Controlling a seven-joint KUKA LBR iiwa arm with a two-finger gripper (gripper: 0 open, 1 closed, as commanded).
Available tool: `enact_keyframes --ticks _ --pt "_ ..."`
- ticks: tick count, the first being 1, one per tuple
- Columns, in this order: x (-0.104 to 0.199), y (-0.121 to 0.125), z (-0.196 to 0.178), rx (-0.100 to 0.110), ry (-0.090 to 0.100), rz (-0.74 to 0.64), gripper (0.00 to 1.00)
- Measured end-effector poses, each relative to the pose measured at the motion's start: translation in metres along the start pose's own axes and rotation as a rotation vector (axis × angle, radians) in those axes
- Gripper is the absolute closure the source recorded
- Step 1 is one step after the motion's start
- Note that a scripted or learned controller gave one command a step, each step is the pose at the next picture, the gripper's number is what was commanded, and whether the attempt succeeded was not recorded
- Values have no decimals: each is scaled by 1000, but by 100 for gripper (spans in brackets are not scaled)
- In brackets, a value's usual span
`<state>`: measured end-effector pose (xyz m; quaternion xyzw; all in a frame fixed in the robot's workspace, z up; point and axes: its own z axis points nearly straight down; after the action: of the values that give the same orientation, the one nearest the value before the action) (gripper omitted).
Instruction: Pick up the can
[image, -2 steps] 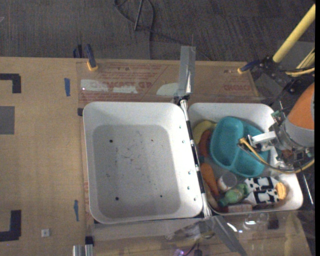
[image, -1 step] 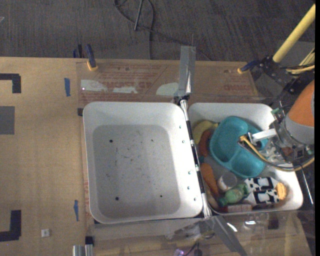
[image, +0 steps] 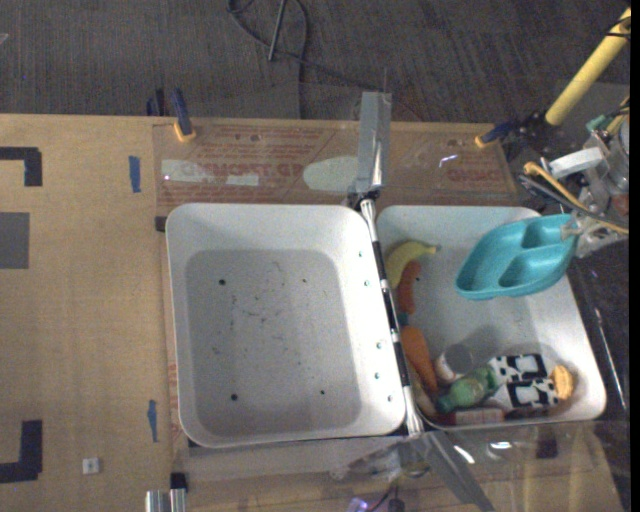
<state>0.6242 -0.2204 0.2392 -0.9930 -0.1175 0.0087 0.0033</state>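
At the near wall of the right bin (image: 590, 385), a black-and-white patterned toy (image: 522, 378) is seen, with a green object (image: 470, 388) just beside it on its left. Directly behind the green object, the can (image: 458, 358) is found: a small grey cylinder that appears to stand upright, though its top is too small to be made out clearly. It is hemmed in closely, with an orange carrot-like toy (image: 417, 355) near its left and the patterned toy near its right.

The can is judged to be stiff and fairly light, with a smooth, probably slippery metal wall. It would best be taken across its round side from above, at mid-height, squarely across the widest part so that it is not squeezed out sideways. Little room is left for a jaw on the green object's side.

Farther back, a banana (image: 405, 258) lies against the dividing wall. A teal divided dish (image: 515, 260) is seen raised and tilted over the far right of the bin, its right rim meeting the gripper (image: 585, 228). Whether the gripper is closed on that rim cannot be told. The can lies well apart from the gripper, nearer the camera and to its left, past the dish. The left bin (image: 190, 240) stands alongside.
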Motion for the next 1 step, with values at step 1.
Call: enact_keyframes --ticks 1 --pt "-53 -11 122 -1 9 -196 100"
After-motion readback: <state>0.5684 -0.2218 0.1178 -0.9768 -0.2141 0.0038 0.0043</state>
